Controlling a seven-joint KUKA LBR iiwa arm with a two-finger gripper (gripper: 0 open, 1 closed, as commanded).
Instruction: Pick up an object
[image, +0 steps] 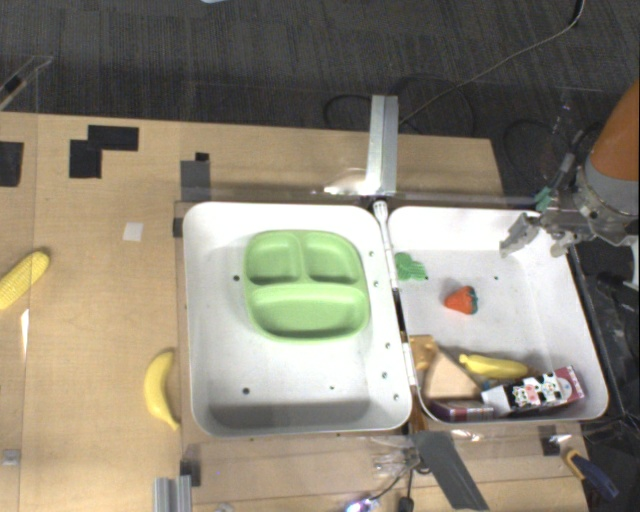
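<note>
Wooden bench (100, 330) on dark carpet, contents left to right: corn cob (22, 280) at far edge; banana (160, 388) beside left bin (215, 400); green divided plate (305, 282) inside that bin. Right bin (520, 310): green scrap (409, 267) near divider, strawberry (461, 300) mid-floor, clutter along near wall including yellow banana (492, 366) and printed box (540, 390). End effector (528, 232) hovers over right bin's far right corner; finger spread cannot be told, nothing seen held. Step judged: approach, pre-grasp. Next move calls for travel left and descent toward strawberry, the most isolated item.
</note>
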